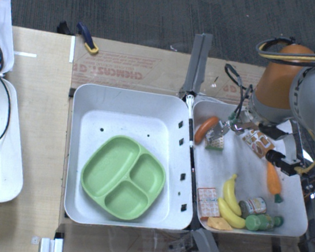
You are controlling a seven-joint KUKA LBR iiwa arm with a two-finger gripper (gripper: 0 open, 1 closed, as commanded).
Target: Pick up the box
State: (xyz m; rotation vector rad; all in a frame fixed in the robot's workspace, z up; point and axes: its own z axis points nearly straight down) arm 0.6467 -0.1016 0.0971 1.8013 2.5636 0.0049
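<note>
The small flat red-and-white cardboard box (207, 201) lies at the right bin's (245, 167) front-left corner, just beside the yellow bananas (230, 201). The gripper (231, 125) hangs near the far wall by an orange sausage (205, 128); its grip state cannot be told.

Pretty bright, even overhead light, nothing dim. Whites blown out a bit on the bin (80, 141) left of the gripper (230, 127), with glare off its floor. Soft shadow tucked under the green divided plate (122, 177) on its lower edge. Only faint shadows beside the bananas (229, 201) below the gripper. Orange band (280, 81) on the arm slightly soft, catching a highlight on top. Overall a little grainy, low-res, small labels unreadable. Slight stretch toward the frame edges.
</note>
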